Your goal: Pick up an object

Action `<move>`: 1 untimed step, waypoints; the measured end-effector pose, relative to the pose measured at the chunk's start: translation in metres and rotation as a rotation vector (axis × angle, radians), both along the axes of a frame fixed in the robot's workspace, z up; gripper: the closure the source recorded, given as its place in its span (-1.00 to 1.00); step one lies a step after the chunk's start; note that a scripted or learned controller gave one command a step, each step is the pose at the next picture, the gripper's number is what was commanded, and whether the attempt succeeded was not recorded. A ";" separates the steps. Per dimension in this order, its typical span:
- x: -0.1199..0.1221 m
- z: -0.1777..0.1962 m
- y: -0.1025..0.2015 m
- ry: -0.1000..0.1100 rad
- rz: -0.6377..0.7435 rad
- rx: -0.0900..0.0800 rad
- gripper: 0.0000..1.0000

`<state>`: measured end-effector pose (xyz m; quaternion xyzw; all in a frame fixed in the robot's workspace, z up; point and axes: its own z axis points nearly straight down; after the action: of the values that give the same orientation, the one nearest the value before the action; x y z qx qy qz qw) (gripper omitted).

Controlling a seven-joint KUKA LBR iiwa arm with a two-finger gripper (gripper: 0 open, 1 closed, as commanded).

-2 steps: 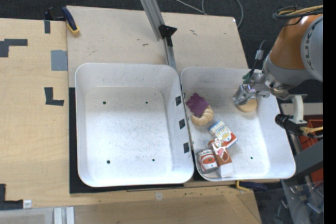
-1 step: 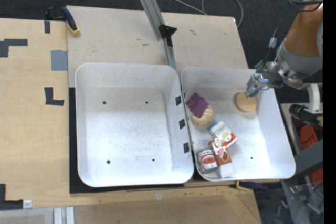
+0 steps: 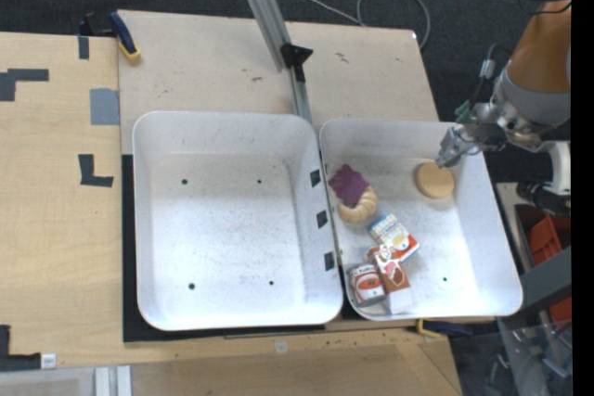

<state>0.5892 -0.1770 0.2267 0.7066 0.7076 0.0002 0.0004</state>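
Note:
The right bin [image 3: 483,227] holds a round tan piece [image 3: 434,181] near its far right side. A purple piece [image 3: 349,184] rests on a tan bun-like piece [image 3: 358,205] near the bin's left wall. Small red and white cartons [image 3: 393,243] lie at the front, beside a red can [image 3: 366,283]. My gripper [image 3: 449,153] hangs over the bin's far right rim, just above and to the right of the round tan piece, with nothing seen between its fingers.
The left bin [image 3: 227,218] sits beside the right one on the wooden bench. A metal pole [image 3: 264,0] slants across the back toward the divide between the bins. A blue and yellow clamp [image 3: 123,34] lies at the bench's far left corner.

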 end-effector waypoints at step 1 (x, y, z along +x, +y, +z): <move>0.005 -0.010 0.053 0.002 0.004 0.002 1.00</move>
<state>0.5940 -0.1244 0.2170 0.7051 0.7091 0.0000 -0.0009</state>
